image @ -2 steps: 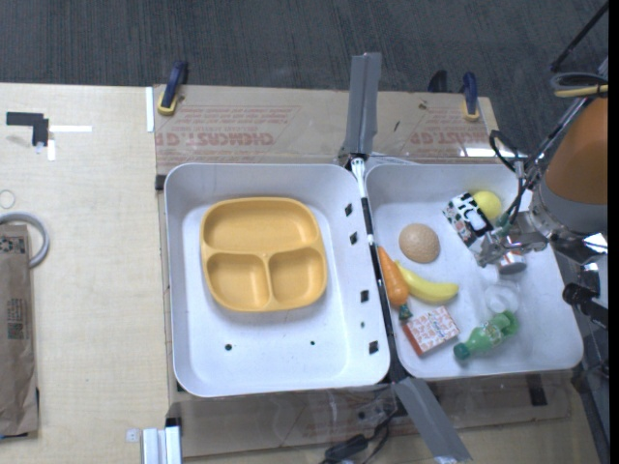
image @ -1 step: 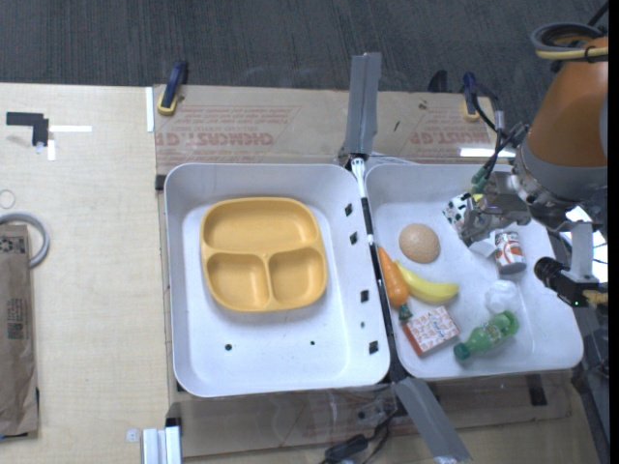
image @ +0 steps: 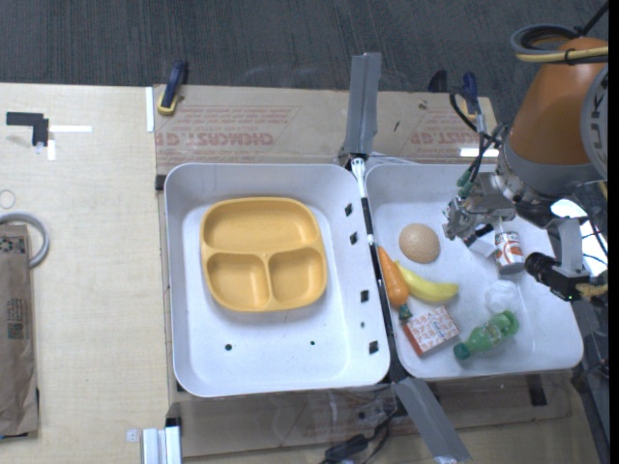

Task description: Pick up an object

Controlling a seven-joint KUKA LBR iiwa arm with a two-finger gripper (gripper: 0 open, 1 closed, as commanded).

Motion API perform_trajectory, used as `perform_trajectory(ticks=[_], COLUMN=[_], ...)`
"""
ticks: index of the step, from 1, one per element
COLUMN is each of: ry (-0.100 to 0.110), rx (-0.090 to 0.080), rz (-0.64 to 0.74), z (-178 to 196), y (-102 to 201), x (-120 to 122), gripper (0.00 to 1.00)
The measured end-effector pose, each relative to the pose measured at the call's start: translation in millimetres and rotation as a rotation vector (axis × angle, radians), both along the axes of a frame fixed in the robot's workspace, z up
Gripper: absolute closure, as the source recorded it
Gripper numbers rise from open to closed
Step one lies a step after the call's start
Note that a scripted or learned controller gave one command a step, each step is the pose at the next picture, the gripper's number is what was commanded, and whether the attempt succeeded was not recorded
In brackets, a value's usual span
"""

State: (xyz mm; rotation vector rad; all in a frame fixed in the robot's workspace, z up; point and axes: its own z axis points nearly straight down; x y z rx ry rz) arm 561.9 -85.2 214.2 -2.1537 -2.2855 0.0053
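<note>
The gripper (image: 468, 218) hovers low in the right bin (image: 561, 356), just right of the brown egg (image: 419, 243). I cannot tell how it is set. This looks like the approach; next it must settle over one object.

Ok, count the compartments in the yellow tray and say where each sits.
3. The yellow tray lies in the left bin. One wide compartment spans its far side; two smaller ones sit along the near side, one at left and one at right.
</note>
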Motion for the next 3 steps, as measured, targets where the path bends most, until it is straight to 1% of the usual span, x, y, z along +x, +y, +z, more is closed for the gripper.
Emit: perform_trajectory(ticks=[1, 2, 3], ry=[-0.002, -0.002, -0.004], rx=[0.000, -0.001, -0.001], rz=[-0.037, -0.092, 0.015], z=[25, -33, -107], y=[0, -43, -40], x=[-10, 44, 97], gripper=[1.00, 1.00, 1.00])
